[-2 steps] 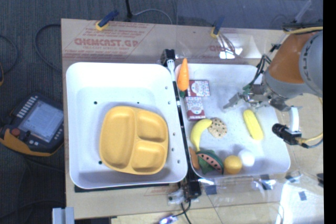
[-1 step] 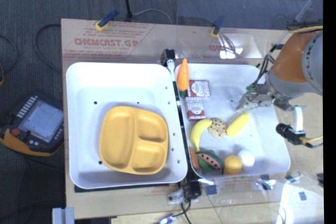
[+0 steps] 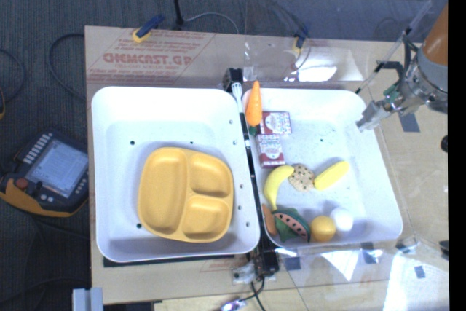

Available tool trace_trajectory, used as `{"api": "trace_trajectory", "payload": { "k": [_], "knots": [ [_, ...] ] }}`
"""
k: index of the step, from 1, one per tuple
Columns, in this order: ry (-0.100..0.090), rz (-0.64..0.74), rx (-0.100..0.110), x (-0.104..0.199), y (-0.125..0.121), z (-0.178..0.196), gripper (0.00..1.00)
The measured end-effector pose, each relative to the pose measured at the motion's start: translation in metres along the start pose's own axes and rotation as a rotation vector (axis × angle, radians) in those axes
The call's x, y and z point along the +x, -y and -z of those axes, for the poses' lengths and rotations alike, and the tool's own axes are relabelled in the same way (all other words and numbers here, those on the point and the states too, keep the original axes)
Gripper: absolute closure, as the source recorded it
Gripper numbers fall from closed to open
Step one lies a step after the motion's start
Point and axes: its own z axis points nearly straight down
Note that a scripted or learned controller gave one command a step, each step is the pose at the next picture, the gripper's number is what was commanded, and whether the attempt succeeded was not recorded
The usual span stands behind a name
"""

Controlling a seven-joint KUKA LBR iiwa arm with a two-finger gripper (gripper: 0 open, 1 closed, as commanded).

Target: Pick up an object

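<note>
Nearest the viewer, along the front of the right bin (image 3: 378, 178), lie one watermelon slice (image 3: 290, 223), one orange ball (image 3: 323, 228) and one white egg (image 3: 341, 219), close together in a row. Just behind them: two bananas, a curved one (image 3: 276, 183) and a shorter straight one (image 3: 330, 175), with one cookie (image 3: 301, 178) between them, touching the curved banana. Further back, by the divider, are two small red cartons, one (image 3: 269, 149) in front of the other (image 3: 276, 123). Farthest in this bin, one carrot (image 3: 253, 104) stands against the divider at the rear corner.

The left bin (image 3: 116, 120) holds one item: a yellow tray (image 3: 186, 193) with three compartments, lying flat toward the front.

Both bins sit on a brown tabletop (image 3: 145, 58). One handheld pendant (image 3: 45, 172) rests on the floor to the left.

The arm (image 3: 435, 54) enters at upper right, orange band visible, wrist angled down and leftward. The gripper (image 3: 373, 115) hovers over the right bin's rear right corner, well apart from all items. Whether the jaws are spread or pressed together cannot be told; nothing is seen between them.
</note>
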Motion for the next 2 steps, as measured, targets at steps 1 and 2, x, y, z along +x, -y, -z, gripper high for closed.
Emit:
{"api": "trace_trajectory", "payload": {
  "k": [1, 2],
  "knots": [
    [-0.001, -0.235, 0.002, 0.036, 0.045, 0.015, 1.0],
    [-0.001, -0.555, 0.003, 0.061, 0.044, -0.013, 1.0]
  ]
}}
